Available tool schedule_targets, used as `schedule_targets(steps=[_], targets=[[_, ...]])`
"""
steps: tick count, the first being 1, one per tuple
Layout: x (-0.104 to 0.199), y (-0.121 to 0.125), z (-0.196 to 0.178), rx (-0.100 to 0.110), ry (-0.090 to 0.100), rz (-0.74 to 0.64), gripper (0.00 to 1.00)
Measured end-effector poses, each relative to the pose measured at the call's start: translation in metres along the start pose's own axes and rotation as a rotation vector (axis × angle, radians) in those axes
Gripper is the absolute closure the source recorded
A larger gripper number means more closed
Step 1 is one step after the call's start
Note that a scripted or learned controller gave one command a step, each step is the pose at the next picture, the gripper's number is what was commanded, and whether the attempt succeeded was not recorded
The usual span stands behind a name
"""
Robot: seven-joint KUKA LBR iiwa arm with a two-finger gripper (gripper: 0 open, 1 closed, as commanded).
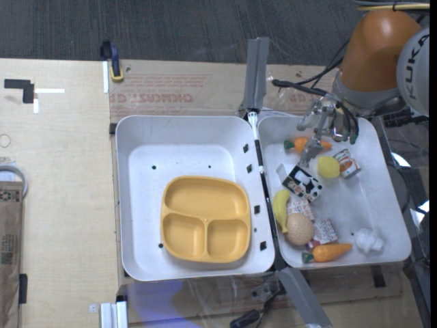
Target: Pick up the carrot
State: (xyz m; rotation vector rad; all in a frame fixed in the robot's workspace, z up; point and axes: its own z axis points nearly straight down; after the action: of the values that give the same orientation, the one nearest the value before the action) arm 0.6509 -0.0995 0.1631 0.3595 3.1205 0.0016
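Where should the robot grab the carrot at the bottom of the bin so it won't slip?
Probably across the thick orange middle of the carrot, coming straight down from above. It lies flat and nearly sideways near the right bin's front wall, so the fingers should straddle its narrow width, clear of the round beige ball beside it.

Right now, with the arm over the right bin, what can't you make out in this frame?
- Gripper, camera view: its own body masks the tips, so its state is unclear.
- Small orange item beside it: partly covered by the gripper, identity unclear.
- Carrot at the right bin's near wall: green end tucked against neighbouring packets.
- Packet labels: too small to read.
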Motion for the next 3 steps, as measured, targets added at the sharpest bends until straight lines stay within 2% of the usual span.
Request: schedule_targets(steps=[1, 2, 3], targets=[[0.002, -0.012, 0.005, -0.001, -0.002, -0.316, 0.0], [-0.016, -0.027, -0.032, 0.0, -0.005, -0.552, 0.0], [-0.015, -0.025, 0.027, -0.001, -0.002, -0.791, 0.0]])
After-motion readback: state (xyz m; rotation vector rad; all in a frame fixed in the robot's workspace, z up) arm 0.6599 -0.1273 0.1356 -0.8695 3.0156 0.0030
